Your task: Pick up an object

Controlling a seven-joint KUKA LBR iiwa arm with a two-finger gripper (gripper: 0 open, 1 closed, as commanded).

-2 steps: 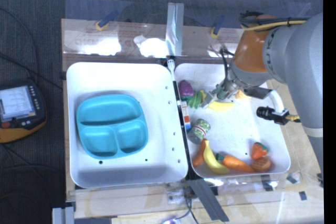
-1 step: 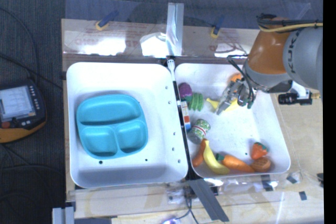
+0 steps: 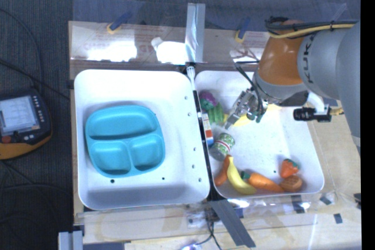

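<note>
My gripper hangs over the upper middle of the right bin, its fingers open and nothing between them. Just left of it lie a purple and green toy vegetable and a green piece. Below the gripper a small can lies on its side against the bin's left wall. Along the front of that bin lie a yellow banana, a carrot, a red-orange fruit and a brown item.
The left bin holds a blue divided plate. A ridge separates the two bins. The arm's orange band looms over the right bin's back edge. A handheld control pad lies off the bench at far left.
</note>
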